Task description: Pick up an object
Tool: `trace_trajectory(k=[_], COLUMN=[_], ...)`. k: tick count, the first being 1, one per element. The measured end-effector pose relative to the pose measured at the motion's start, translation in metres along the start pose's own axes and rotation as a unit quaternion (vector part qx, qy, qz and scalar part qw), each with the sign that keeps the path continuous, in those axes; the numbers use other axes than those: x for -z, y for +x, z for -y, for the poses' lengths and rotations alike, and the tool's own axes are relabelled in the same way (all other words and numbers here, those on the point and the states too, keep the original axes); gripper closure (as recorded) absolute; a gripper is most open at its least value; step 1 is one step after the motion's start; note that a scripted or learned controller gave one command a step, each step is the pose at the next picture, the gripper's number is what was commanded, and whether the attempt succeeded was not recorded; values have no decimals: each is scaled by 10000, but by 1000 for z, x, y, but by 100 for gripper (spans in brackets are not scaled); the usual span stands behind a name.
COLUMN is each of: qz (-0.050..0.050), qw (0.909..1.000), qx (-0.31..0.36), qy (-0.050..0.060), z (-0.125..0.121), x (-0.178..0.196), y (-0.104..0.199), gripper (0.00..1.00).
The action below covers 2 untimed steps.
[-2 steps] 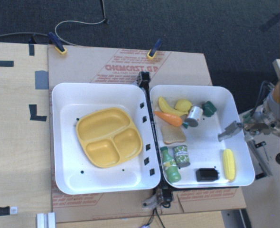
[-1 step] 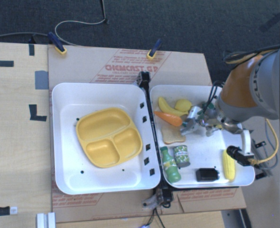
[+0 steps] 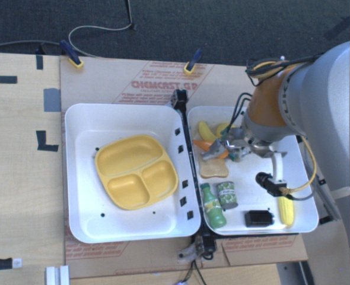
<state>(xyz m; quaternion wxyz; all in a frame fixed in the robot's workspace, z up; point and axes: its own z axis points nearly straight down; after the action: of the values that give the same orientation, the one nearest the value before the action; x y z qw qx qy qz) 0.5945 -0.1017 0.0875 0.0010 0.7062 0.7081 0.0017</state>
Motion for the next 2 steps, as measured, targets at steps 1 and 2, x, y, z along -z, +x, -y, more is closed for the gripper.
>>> trace_trajectory(k=[1,2], qz=[-32,-100], qw=[9996,9996], qx=[-64,-37], qy=[263,271], z=[-63,-66], x=[-4,-4], y=[3,-25], gripper=[0,0])
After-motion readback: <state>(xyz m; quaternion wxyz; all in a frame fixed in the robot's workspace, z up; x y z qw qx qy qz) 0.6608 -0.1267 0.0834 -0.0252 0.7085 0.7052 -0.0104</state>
